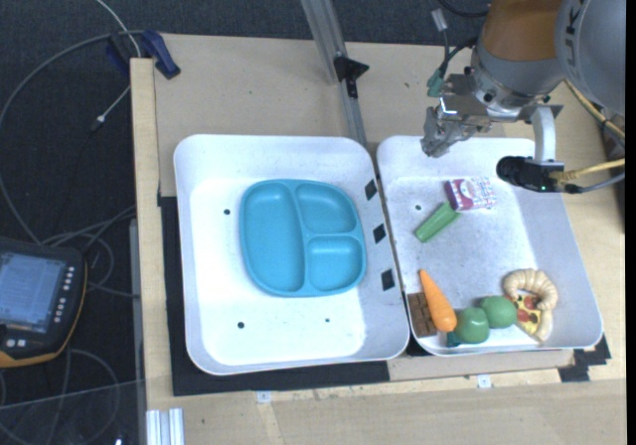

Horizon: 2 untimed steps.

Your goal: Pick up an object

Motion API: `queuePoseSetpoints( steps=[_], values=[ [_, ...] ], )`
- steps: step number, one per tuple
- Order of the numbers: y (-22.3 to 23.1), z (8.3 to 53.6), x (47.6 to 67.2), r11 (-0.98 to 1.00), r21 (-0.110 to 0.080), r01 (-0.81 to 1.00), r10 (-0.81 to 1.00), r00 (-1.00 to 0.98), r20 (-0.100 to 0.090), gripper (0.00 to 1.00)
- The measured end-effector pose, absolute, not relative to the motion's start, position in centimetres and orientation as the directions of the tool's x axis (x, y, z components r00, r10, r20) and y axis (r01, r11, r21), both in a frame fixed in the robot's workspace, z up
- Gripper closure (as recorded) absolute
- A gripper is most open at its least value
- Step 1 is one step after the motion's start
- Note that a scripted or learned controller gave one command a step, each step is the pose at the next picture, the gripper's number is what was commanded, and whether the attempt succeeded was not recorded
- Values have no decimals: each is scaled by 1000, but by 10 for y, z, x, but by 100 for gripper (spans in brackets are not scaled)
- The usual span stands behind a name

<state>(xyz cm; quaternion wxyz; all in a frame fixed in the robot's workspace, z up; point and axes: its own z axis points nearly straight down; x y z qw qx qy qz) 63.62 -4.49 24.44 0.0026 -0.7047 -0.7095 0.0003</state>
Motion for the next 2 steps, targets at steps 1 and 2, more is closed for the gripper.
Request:
queuePoseSetpoints(
  steps=[1, 2],
  values=[
    [11, 251, 615, 6, -3, 1000, 1000, -6, 3, 100],
    [55, 237, 597, 5, -5, 1000, 1000, -5, 3, 100]
  ],
)
